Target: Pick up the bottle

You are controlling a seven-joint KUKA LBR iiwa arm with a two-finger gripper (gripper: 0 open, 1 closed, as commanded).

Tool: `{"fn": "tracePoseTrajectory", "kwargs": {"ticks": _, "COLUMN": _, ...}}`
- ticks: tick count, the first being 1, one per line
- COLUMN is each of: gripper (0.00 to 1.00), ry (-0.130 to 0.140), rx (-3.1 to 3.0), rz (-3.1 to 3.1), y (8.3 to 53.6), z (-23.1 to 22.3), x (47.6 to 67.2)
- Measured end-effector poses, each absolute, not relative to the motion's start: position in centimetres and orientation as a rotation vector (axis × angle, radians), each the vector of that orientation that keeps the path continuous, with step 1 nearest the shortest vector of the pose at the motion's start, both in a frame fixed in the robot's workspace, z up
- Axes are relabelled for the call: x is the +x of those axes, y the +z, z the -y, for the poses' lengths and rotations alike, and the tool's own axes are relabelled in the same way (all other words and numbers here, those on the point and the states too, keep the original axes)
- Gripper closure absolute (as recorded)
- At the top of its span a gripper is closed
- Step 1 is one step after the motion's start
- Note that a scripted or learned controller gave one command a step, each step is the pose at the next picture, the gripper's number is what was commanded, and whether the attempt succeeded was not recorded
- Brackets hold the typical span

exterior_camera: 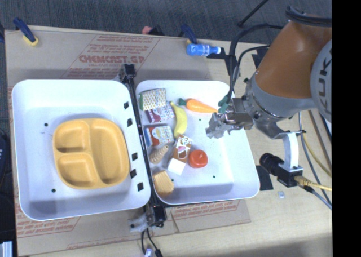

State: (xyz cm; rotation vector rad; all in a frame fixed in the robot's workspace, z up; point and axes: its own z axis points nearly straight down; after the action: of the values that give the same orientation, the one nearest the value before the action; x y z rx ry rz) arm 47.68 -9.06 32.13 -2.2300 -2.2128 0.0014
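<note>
Grey arm with orange band [293, 58] reaching in over the right bin [240, 177], left bin [22, 137] holding a yellow divided tray [90, 151], pincer [217, 129] above bare bin floor, grip state impossible to tell, bottle [182, 150] lying among clutter just beside a red tomato [198, 159], well left of the pincer

Right bin [237, 180]: food clutter [166, 137] packs left side; right half free, claw [217, 129] there.
</note>
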Motion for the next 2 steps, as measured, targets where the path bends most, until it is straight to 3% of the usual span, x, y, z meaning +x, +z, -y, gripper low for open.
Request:
{"fn": "tracePoseTrajectory", "kwargs": {"ticks": 1, "gripper": 1.0, "ry": 0.003, "rx": -1.631, "rz": 2.68, "y": 19.9, "z": 9.1, "x": 47.6}}
{"fn": "tracePoseTrajectory", "kwargs": {"ticks": 2, "gripper": 1.0, "ry": 0.002, "rx": -1.695, "rz": 2.641, "y": 20.0, "z": -0.4, "x": 47.6}}
